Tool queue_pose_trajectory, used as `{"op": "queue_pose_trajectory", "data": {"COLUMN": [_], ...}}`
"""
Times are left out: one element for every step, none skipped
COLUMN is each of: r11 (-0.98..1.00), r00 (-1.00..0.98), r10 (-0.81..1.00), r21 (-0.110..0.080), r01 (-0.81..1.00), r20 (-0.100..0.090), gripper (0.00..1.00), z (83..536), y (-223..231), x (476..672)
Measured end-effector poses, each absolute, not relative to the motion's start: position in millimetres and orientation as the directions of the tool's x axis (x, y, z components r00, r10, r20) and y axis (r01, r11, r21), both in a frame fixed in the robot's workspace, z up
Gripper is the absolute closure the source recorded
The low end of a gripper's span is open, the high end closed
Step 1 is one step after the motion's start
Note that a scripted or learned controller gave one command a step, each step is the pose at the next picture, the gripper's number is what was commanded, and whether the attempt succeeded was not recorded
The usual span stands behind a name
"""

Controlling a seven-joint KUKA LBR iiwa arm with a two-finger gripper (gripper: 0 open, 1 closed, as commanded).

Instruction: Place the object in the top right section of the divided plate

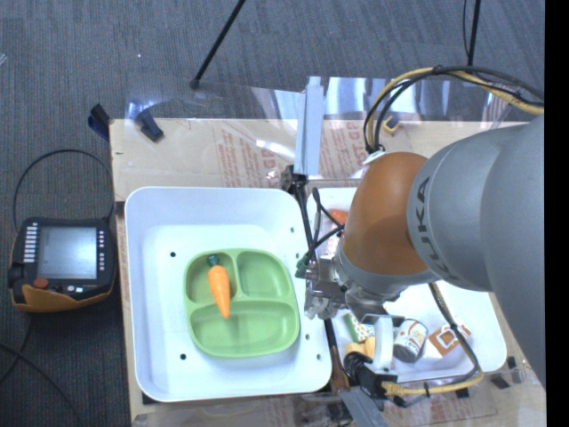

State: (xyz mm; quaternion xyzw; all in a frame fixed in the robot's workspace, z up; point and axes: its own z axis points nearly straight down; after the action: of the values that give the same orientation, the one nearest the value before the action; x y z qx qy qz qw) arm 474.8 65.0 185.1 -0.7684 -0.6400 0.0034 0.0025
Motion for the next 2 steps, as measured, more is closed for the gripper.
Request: {"op": "queue_pose_trajectory", "data": {"r11": [-0.561, -0.662], "r00": [0.561, 0.662], "r10": [0.827, 0.750], "r21": [-0.003, -0.008], "r01": [0.827, 0.750], "r20": [-0.006, -0.008], "gripper": [1.00, 1.00], "z": [429.4, 234.4], "y": [67.2, 73.5], "x": [476.6, 474.7]}}
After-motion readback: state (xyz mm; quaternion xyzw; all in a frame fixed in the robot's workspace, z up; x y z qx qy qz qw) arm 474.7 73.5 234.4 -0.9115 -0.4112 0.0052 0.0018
